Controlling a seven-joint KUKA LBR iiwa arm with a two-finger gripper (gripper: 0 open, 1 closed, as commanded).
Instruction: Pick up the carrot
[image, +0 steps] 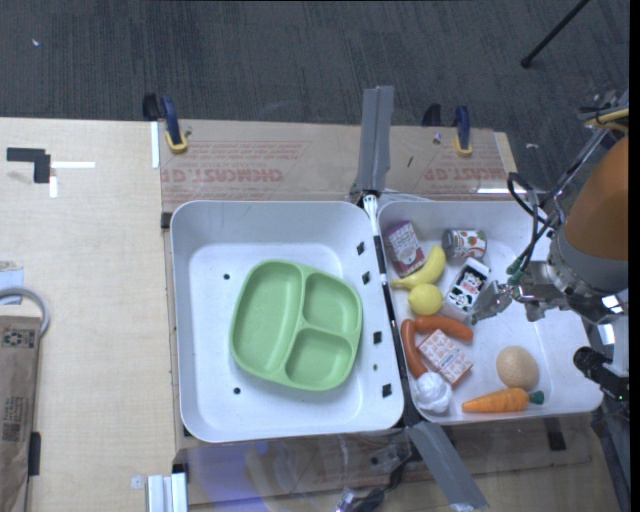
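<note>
— Where was the carrot (497, 401)?

— At the near edge of the right bin (560, 405), lying flat just in front of the egg (517, 366), its green tip pointing right.

— And beyond the egg?

— A small red carton (444, 357) and a sausage (441, 326) to its left, then the lemon (425, 298) and banana (426, 271) farther back.

— The fingers (492, 298)?

— Above and behind the egg, beside a milk carton (466, 286); they appeared slightly parted and held nothing.

— The left bin (200, 330)?

— It held a green divided plate (296, 325).

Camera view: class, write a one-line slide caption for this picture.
Arm's tool hovers over the toy-filled right bin, short of the carrot at its front edge; a green divided plate sits in the left bin.
</note>
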